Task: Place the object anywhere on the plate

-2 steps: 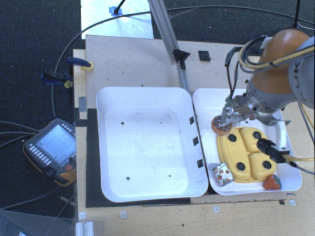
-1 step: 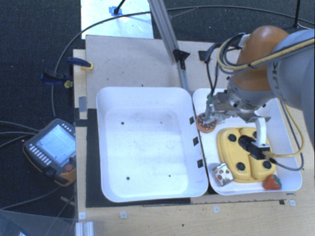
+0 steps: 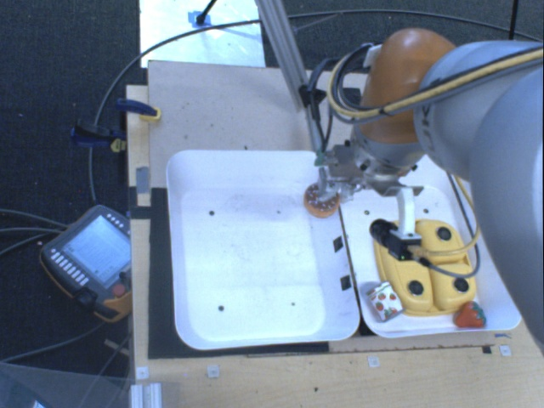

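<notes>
A small brown doughnut [image 3: 321, 201] with sprinkles hangs at the right wall of the left bin [image 3: 246, 262], by the divide between the bins. My gripper [image 3: 325, 187] comes down on it from above and is shut on its upper edge. The yellow plate [image 3: 444, 236], moulded with round hollows, lies in the right bin [image 3: 501, 313], to the right of and nearer than the doughnut. The arm's grey body and orange band cover the far part of the right bin.
A small white cube with red print [image 3: 384, 301] sits at the plate's front left corner. A red strawberry [image 3: 469, 314] lies at its front right. A teach pendant [image 3: 89, 260] rests off the bench to the left.
</notes>
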